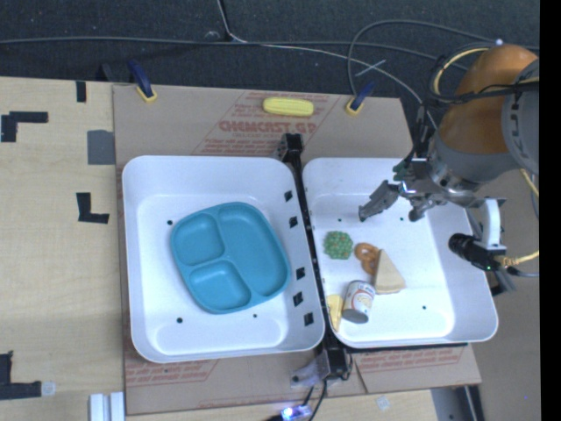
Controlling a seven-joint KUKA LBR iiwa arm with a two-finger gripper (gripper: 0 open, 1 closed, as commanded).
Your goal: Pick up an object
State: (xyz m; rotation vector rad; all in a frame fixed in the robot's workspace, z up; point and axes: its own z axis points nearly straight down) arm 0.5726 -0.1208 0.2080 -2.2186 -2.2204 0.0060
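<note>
Evidently the likeliest candidates for picking lie in a small cluster in the right-hand shallow white bin [456, 314]: a green knobbly broccoli-like piece [338, 244], a brown pretzel-shaped piece [366, 254] touching a tan wedge [389, 275], and a small tin can lying on its side [358, 300] with a yellow scrap [335, 307] just beside it. All sit below and slightly left of the gripper [399, 200], which hovers over the bin's upper part with its fingers spread apart and nothing between them. Further left, a blue compartmented plastic tray [230, 256] rests in the left-hand white bin [149, 182], and a yellow banana-like item [287, 106] lies on the cardboard surface [175, 121] beyond. Because the pieces crowd together, a descent could catch two at once or nudge the can rolling.
</note>
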